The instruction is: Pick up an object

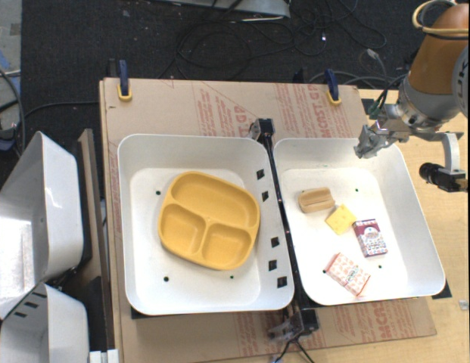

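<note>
Four small items (348, 273) (right bin (416, 195)), one yellow tray (209, 220); gripper (368, 147) grip perhaps empty, unclear.

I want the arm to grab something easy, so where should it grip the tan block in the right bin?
Take the tan block across its short width, coming straight down from above. It lies flat with its long side running left to right, apart from the yellow wedge below it, so both long edges look free for the pincer.

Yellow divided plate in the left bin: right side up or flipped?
Right side up. The yellow divided plate shows its three hollow compartments and raised rim facing the camera, lying flat in the left bin.
</note>
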`<state>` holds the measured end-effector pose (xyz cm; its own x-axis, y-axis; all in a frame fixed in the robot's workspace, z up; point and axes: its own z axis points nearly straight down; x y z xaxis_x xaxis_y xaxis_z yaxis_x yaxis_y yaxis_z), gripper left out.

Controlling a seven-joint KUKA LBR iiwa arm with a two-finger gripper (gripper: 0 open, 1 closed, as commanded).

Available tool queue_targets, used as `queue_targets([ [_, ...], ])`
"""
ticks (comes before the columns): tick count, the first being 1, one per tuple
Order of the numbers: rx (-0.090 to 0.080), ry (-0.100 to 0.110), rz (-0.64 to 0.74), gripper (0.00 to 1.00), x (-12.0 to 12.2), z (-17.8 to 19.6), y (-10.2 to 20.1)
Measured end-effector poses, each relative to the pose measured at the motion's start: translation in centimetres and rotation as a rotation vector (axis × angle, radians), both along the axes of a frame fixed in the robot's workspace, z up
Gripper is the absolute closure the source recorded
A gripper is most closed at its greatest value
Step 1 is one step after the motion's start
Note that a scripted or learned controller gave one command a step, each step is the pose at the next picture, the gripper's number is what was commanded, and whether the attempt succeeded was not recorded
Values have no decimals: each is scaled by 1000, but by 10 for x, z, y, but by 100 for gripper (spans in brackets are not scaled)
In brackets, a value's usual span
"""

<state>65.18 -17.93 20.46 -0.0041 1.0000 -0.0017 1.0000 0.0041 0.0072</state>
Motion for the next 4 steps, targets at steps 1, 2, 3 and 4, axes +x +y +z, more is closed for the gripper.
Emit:
queue_targets([
  [1,1,4,0,100,1,12,0],
  [2,2,8,4,100,-1,7,56],
  [3,3,9,4,100,-22,13,107],
  [4,3,9,4,100,-24,8,161],
])
